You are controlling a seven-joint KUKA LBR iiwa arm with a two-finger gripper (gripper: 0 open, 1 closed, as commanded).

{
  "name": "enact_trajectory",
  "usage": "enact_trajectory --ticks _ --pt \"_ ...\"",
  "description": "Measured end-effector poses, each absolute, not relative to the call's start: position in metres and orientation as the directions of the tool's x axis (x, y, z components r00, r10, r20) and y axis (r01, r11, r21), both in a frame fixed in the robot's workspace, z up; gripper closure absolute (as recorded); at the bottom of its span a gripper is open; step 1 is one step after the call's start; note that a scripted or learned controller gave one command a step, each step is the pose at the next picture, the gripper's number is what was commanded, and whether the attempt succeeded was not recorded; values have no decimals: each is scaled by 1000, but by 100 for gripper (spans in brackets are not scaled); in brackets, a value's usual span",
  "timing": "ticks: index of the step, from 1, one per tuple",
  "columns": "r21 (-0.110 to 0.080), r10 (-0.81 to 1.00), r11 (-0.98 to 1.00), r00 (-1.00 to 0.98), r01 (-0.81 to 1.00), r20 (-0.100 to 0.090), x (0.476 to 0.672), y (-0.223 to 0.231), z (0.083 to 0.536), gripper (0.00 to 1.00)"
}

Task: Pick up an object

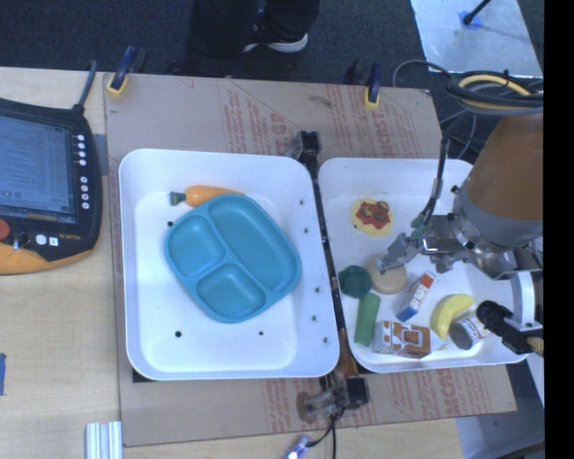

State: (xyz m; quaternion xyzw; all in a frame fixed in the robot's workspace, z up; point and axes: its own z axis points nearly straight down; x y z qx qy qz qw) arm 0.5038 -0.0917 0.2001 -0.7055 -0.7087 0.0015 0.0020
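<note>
My gripper [399,252] is low over the right bin [337,175], fingers pointing left, tips just above a small tan disc [388,278]. Can't tell from this angle whether it's spread or closed; nothing visibly between the fingers. Right bin contents: pizza toy [372,215] toward the back, dark green lump [354,278] touching the disc's left side, green bar [367,317] below that, small white tube [416,295], brown-and-white carton [404,338] at the front, banana [450,311] beside a small can [466,331]. Left bin [143,352]: blue divided plate [231,256], with a carrot [203,195] poking out behind it.
</note>
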Motion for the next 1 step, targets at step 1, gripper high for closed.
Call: enact_trajectory --ticks 1 --pt "-4 1000 5 -5 1000 -1 541 -94 91 0"
